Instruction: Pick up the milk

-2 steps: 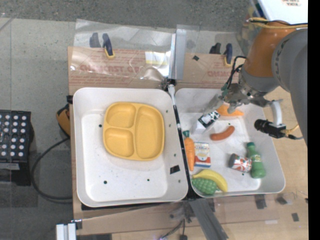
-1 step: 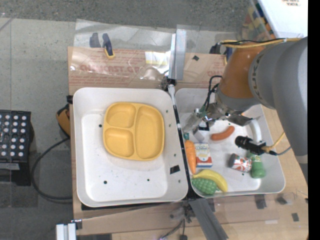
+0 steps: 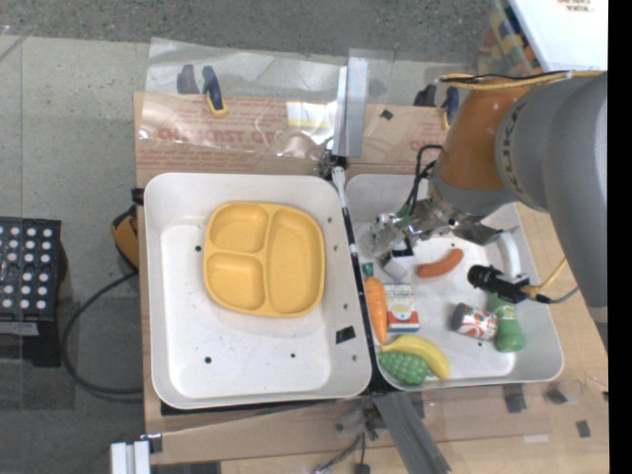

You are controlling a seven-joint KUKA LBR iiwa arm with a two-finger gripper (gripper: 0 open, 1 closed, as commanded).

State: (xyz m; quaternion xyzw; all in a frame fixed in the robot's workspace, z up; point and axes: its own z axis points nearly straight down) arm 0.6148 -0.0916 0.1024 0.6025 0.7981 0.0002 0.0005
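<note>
Banana [image 3: 423, 352] at right bin [image 3: 538, 363] front; I see milk [image 3: 400, 306] behind it, gripper [image 3: 393, 237] above, finger state unclear.

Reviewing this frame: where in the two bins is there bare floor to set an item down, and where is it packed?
Left bin: bare floor rings the yellow divided plate, widest below it toward the near edge. Right bin: crowded. The carrot, milk carton, banana, can and sausage cluster under the gripper.
</note>
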